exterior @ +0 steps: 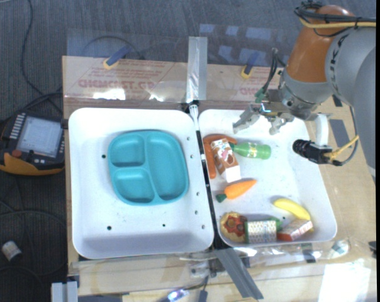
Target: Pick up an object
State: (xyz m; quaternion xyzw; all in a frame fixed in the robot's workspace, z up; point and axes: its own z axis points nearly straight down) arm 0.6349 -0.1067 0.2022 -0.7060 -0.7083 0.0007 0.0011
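camera view looks down at a slant on two shallow white bins set side by side on the bench. left bin (pixel 83 187) carries a teal divided plate (pixel 146 167) with three compartments, lying flat near its middle. right bin (pixel 316 187) carries the loose things: a green bottle (pixel 253 150) lying on its side near the upper middle, just beside a small carton (pixel 224 156) with red and white print that rests over an orange-brown piece against the left wall; a toy carrot (pixel 238 189) lies below them, tilted, its green end toward the divider; a yellow banana (pixel 292 208) sits toward the lower right; along the bottom edge a round dark item with red and yellow spots (pixel 234 225) touches a grey can (pixel 260 229) lying on its side, and a small red and white packet (pixel 298 229) lies just beside the can under the banana. the arm (pixel 341 49) comes in from the right, its orange band above the wrist, and the gripper (pixel 260 122) hangs over the upper edge of the right bin, above and apart from the green bottle. its two fingers are spread wide, one tip (pixel 240 124) toward the divider and the other toward the right, with nothing between them. a handheld pendant (pixel 29 143) with a screen lies on the floor left of the bins.
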